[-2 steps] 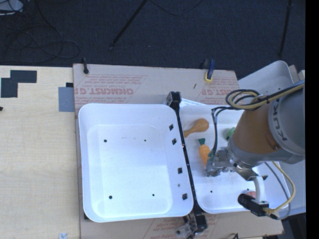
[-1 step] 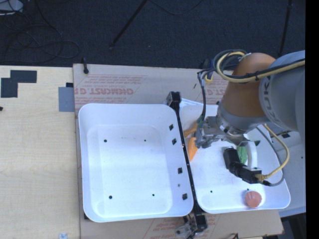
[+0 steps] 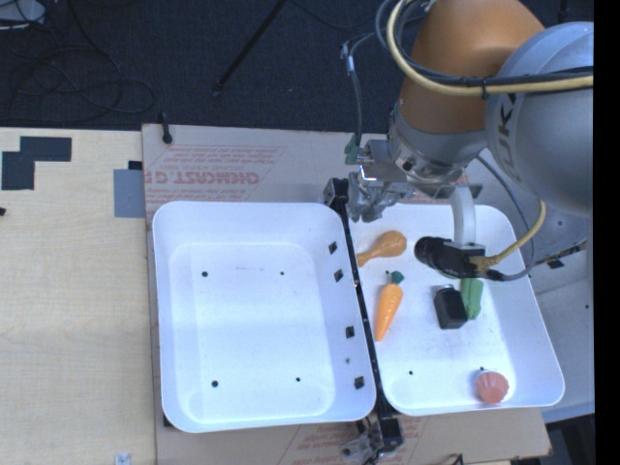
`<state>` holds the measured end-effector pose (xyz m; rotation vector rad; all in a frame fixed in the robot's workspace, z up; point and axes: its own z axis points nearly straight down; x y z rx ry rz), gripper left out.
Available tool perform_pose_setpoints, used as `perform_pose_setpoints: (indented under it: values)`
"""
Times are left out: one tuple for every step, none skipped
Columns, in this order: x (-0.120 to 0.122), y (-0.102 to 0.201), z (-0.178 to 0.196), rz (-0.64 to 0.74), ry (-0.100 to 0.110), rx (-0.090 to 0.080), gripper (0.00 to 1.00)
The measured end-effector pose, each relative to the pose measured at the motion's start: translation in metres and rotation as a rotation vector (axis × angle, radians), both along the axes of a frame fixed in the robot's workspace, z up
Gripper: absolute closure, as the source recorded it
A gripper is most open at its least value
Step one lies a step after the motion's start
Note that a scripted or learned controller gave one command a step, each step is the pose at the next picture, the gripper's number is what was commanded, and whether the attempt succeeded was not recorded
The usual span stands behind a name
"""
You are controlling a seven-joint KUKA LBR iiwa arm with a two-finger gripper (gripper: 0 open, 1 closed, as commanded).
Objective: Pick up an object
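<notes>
Grey arm (image 3: 552, 95), orange band (image 3: 470, 51), yellow cable (image 3: 426, 71)

Colours across the bench and its two bins

Both bins are plain white, the left bin (image 3: 247, 318) and the right bin (image 3: 528, 356), each dotted with small black marks. In the right one lie a bright orange carrot (image 3: 387, 308) with a green top, a tan-orange chicken drumstick (image 3: 382, 248), a black block (image 3: 449, 308), a green piece (image 3: 472, 298) and a pinkish-red ball (image 3: 491, 387). The arm (image 3: 542, 114) is grey with a coppery-orange band. The cardboard sheet (image 3: 232, 168) is brown with red print; the bench top (image 3: 68, 308) is pale wood-coloured with dark blue-grey patches.
</notes>
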<state>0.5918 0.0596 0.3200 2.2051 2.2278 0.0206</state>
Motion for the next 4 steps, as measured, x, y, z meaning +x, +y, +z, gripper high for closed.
perform_pose_setpoints:
  values:
    - [0.053,0.022,-0.017,-0.004,0.015,-0.005,1.0]
    - [0.052,0.095,0.053,-0.003,0.01,-0.001,1.0]
    - [-0.122,0.132,-0.021,-0.002,0.031,-0.006,1.0]
    - [-0.103,0.161,0.153,-0.007,0.003,0.001,1.0]
